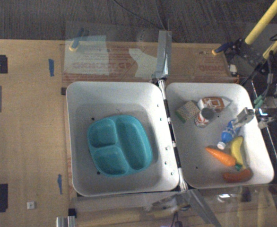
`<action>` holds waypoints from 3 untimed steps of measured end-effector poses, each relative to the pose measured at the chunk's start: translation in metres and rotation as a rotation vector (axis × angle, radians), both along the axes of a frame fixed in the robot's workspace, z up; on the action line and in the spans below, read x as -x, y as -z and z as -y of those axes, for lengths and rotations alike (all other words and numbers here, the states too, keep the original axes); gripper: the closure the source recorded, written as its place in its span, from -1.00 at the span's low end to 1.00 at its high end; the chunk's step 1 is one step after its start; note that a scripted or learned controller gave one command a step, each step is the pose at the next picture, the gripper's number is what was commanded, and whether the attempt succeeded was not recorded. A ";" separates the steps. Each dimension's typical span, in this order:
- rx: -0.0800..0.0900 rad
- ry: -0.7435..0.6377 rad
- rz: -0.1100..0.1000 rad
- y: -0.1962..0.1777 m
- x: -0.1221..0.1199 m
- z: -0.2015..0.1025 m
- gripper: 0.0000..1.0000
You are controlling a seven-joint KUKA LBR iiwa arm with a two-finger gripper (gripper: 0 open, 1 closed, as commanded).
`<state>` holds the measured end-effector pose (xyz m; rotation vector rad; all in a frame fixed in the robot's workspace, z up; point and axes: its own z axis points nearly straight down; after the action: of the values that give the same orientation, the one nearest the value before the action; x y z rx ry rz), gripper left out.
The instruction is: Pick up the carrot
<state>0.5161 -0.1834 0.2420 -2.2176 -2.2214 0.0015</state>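
Toward the lower right of the right-hand white bin [252,98] lies the carrot [220,156], orange, slanting from upper left to lower right with its thick end toward the bin's lower right corner. Just right of the carrot, a yellow banana [237,149] stands almost on end, its lower tip close to the carrot's thick end. Just below the carrot, near the bin's lower right corner, rests a reddish-brown sausage-shaped item [238,175]. Just above the carrot, a small bottle with a blue body and a white cap [227,137] lies tilted. Farther above the carrot, toward the bin's middle, sit a small can with a grey top [204,116], a white and brown carton [215,102] behind it, and a tan speckled block [187,111] to the can's left.

Above and right of the carrot, well apart from it, the grey tool [245,117] hangs over the bin near its right wall, close to the bottle's upper end. Whether the tool is spread or pressed together cannot be told. Nothing is seen gripped in it.

Left of the carrot's bin, the second white bin [77,98] holds a teal plate with three compartments [119,145]. Both bins rest on a light wooden counter [25,126].
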 end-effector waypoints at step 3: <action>0.001 0.179 0.003 -0.029 0.033 -0.052 1.00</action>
<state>0.4831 -0.1310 0.2707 -2.4096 -2.0159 -0.0001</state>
